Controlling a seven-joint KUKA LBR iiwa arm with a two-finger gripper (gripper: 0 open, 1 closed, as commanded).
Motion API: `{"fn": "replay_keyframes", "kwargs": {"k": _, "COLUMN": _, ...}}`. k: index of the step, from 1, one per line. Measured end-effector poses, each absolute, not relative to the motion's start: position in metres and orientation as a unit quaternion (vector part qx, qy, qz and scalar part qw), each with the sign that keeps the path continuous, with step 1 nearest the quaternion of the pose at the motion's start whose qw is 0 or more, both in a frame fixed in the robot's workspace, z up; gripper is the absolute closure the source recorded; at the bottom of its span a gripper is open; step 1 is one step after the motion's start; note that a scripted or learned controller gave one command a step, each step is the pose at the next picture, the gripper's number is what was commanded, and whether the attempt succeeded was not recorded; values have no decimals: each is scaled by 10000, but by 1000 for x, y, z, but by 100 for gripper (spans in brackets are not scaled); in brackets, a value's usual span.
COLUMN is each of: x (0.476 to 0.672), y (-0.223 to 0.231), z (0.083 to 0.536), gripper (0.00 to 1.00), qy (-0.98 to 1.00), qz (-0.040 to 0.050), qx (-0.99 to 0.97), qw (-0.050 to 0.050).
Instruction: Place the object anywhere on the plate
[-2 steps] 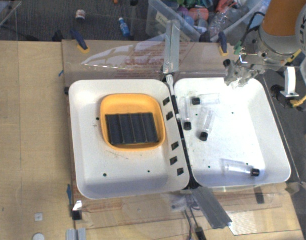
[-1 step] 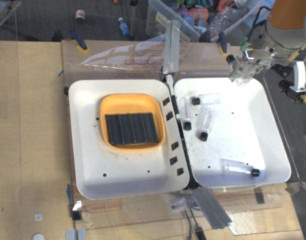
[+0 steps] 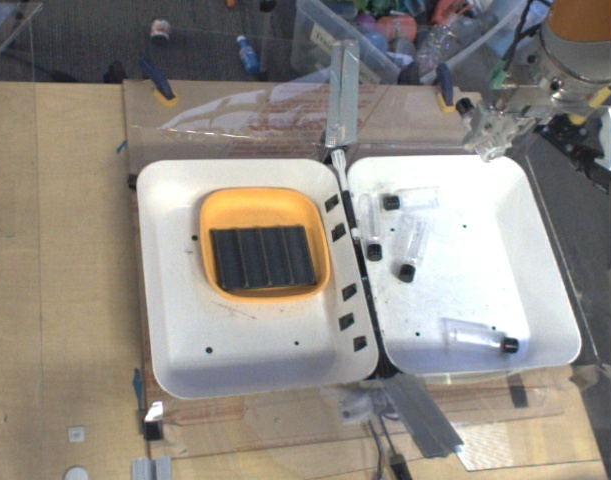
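An orange plate (image 3: 265, 201) lies in the left bin (image 3: 175, 348), with a dark ribbed rectangular insert (image 3: 263, 256) resting flat on it. Several clear vials with black caps lie in the right bin (image 3: 545, 268): one near the back (image 3: 410, 200), one by the divider (image 3: 366, 230), one near the middle (image 3: 411, 251) and one at the front right (image 3: 477, 338). My gripper (image 3: 490, 130) hangs over the back right corner of the right bin, well away from the vials and the plate. I see nothing in it.
A raised divider with black tabs (image 3: 347, 268) separates the two bins. Behind the bench stands a clear tub of colourful items (image 3: 415, 8). An upright metal post (image 3: 342, 93) rises at the back between the bins.
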State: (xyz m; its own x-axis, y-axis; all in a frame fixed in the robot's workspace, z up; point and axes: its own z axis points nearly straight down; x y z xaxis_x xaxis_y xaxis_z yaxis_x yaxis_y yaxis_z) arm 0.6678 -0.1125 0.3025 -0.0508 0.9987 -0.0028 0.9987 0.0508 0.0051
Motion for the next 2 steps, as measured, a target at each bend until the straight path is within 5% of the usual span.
{"fn": "replay_keyframes", "kwargs": {"k": 1, "x": 667, "y": -162, "z": 436, "gripper": 100, "qy": 8045, "qz": 11, "qx": 5939, "qw": 39}}
{"fn": "replay_keyframes", "kwargs": {"k": 2, "x": 667, "y": -209, "z": 438, "gripper": 100, "qy": 9086, "qz": 3, "qx": 4176, "qw": 56}}
